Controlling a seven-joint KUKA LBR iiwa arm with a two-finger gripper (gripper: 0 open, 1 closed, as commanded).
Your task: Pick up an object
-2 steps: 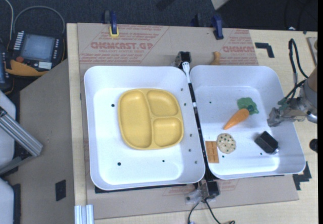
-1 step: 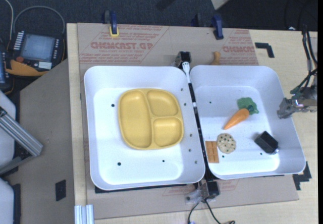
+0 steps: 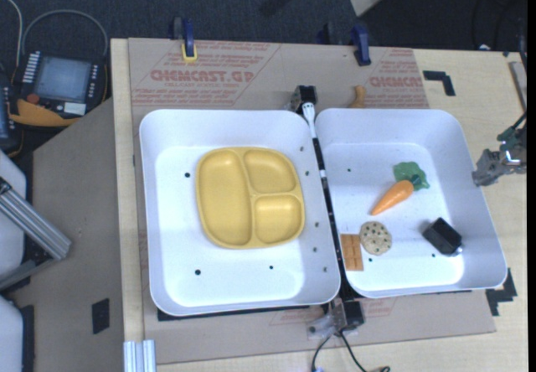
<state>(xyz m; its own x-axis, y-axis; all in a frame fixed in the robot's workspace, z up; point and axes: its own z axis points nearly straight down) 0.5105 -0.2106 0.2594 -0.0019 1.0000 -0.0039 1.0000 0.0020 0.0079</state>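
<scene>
While the gripper [image 3: 496, 162] hangs out at the far right edge of the right bin [image 3: 469, 194], nothing is picked yet, so this looks like the very start of the approach step. Its state just isn't readable at this size, so that's a cannot-tell.

Using the toy carrot [image 3: 392, 196] as the landmark: it lies roughly mid-bin, orange tip pointing down-left, green top up-right. A cookie [image 3: 376, 238] sits just below it, a small flat cracker-looking piece [image 3: 353, 252] is left of the cookie near the bin wall, and a black block [image 3: 441, 237] sits below-right of the carrot, closest to the gripper. All four are apart from each other, so no clutter problem. Well left of the carrot, the left bin [image 3: 167, 219] holds a yellow divided plate [image 3: 249, 195].

Next move, probably: swing in over the bin, pick one target, line up above it and drop down. The black block seems the shortest reach; the carrot looks like the easiest thing to pinch across.
</scene>
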